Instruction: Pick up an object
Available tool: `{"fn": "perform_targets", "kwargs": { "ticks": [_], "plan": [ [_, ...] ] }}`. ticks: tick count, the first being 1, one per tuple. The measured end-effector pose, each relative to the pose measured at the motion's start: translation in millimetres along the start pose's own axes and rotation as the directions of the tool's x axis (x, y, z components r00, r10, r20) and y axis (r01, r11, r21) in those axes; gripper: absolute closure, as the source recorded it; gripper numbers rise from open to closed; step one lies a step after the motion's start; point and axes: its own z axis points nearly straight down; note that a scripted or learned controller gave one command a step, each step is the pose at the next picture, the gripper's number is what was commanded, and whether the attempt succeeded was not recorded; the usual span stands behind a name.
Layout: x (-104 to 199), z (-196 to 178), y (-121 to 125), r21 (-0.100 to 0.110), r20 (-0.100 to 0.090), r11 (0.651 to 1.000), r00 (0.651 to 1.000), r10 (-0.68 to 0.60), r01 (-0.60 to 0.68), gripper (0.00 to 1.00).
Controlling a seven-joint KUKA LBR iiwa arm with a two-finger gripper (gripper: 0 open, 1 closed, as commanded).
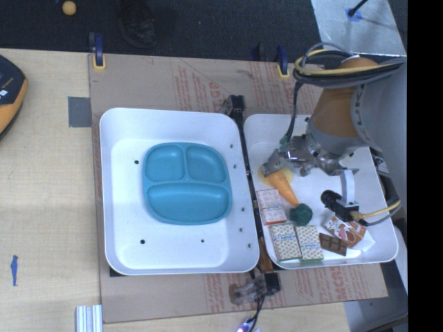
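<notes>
Over the right bin [387, 251] my arm [346, 109] reaches down, and my jaws [277, 166] hang just above the orange carrot [284, 186], which lies near the bin's left wall. Whether they are released or clenched I cannot tell, for the wrist hides them. Below the carrot lie a dark green lump [301, 215], small printed boxes [295, 242] and a brown packet [342, 234] (all close together). On the left bin [118, 185] rests a blue divided plate [186, 183], well apart from me, on the tabletop [41, 185]
</notes>
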Motion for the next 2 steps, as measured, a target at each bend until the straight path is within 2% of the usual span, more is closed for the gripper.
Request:
{"fn": "perform_targets", "kwargs": {
  "ticks": [1,2],
  "plan": [
    [1,1,-36,0.007,0.000,1.000,1.000,0.002,-0.002,0.00],
    [0,-10,-34,0.005,0.001,1.000,1.000,0.001,-0.001,1.00]
  ]
}}
